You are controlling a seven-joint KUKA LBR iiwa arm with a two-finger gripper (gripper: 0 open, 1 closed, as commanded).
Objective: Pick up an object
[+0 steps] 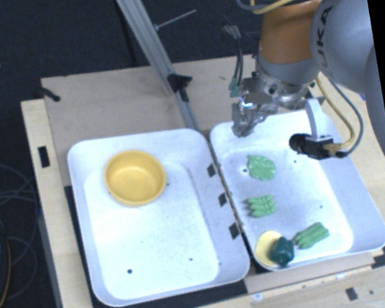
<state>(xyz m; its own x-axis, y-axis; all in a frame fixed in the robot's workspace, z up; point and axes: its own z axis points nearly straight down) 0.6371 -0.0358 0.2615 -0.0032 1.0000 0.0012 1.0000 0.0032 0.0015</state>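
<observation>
The claw (243,120) hangs over the far rim of the right bin (345,190); whether it is open I cannot tell. Below it lie three green toys (261,167) (one by a small yellow cup (265,246)). A yellow bowl (135,177) sits in the left bin (159,257).

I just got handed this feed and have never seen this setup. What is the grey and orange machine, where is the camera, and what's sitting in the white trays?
The camera is fixed above the bench, looking down at a slant. The grey and orange machine is a robot arm reaching in from the right; its gripper hangs over the far corner of the right bin, with nothing visibly held. That bin holds three green toy pieces, plus a small yellow dish with a dark teal object on it. The left bin holds a yellow bowl.
</observation>
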